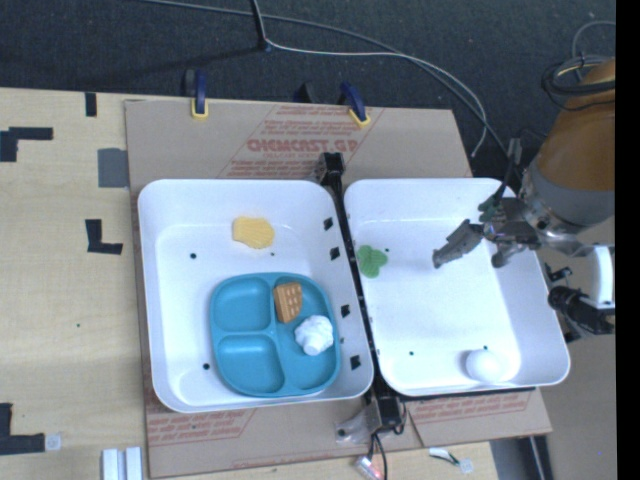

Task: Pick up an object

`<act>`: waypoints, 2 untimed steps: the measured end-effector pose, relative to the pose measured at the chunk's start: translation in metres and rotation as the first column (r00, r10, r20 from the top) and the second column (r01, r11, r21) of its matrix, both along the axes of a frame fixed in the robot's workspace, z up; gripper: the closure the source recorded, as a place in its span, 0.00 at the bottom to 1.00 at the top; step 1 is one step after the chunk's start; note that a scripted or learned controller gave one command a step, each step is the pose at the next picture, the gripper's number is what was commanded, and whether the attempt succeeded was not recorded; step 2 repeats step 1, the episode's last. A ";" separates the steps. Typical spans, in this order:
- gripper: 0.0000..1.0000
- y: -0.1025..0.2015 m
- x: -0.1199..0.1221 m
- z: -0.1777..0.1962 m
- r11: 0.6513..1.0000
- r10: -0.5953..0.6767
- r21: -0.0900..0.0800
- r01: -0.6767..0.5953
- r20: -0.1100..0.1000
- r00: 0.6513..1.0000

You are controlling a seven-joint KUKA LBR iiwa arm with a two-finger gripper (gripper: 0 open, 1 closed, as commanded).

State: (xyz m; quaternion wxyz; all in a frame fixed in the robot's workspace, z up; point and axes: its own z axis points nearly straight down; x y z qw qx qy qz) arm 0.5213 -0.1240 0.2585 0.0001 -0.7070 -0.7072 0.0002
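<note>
In the left bin [160, 268] you see a yellow piece [253, 232] on the floor and a blue tray [240, 353] holding a waffle [288, 301] and a white lump [314, 335]. In the right bin [520, 368], the green piece [372, 261] lies by the left wall; it looks light and soft, so pinch it across its middle. A white ball [489, 365] sits near the front. Your gripper [470, 246] hangs spread apart, holding nothing.

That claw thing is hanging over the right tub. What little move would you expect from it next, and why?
Probably a short slide toward the green object lying near the right bin's inner wall. The gripper hangs over that bin with nothing seen between its fingers, pointing toward the green piece, which lies nearer than the white ball at the front edge.
</note>
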 end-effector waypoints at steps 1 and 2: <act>0.00 0.007 0.023 -0.019 1.000 0.007 0.000 -0.007 -0.001 1.000; 0.00 0.007 0.023 -0.019 1.000 0.007 0.000 -0.007 -0.001 1.000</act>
